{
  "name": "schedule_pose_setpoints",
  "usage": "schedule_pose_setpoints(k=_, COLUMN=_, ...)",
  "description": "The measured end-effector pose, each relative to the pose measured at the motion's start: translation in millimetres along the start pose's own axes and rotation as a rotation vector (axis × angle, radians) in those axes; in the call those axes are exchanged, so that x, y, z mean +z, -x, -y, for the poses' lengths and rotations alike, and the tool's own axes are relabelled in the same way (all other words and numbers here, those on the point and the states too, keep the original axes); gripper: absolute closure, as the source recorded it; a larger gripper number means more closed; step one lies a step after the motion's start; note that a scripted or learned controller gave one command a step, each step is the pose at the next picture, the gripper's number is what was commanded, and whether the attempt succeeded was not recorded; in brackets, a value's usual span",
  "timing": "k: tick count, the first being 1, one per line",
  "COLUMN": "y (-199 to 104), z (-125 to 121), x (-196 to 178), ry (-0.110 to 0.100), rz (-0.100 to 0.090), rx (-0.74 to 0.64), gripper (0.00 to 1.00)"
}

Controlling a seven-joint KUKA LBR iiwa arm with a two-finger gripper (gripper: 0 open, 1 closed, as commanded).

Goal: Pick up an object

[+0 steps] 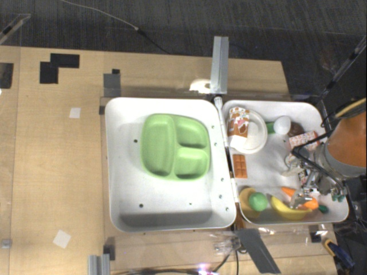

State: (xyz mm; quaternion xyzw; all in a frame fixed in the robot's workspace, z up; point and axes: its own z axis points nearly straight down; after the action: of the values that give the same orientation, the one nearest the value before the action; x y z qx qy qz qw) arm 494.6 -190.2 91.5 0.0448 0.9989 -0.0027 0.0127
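Observation:
My gripper point(308, 185) hangs low over the front right corner of the right bin point(274, 160), under the grey wrist and its orange band point(350, 141). Right beneath it lie a small orange piece point(299, 195) and a yellow banana point(285, 208). A green ball point(258, 201) sits in a yellow bowl point(246, 196) to the left of them. Further back in that bin are a white ball point(282, 125), a brown and red packet point(302, 137), a chocolate bar point(240, 165) and a white plate point(257, 139) bearing a patterned cup point(238, 121).
The left bin point(123, 171) holds a green divided plate point(175, 145). A grey metal post point(219, 65) stands behind the gap between the bins. Cables trail from the wrist over the right bin's right side. Wooden bench surrounds both bins.

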Motion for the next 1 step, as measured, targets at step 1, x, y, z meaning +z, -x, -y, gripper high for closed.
schedule_pose_setpoints(k=1, y=5.7, z=-0.8, x=-14.2, ry=-0.003, rz=0.017, rx=-0.007, gripper=1.00)
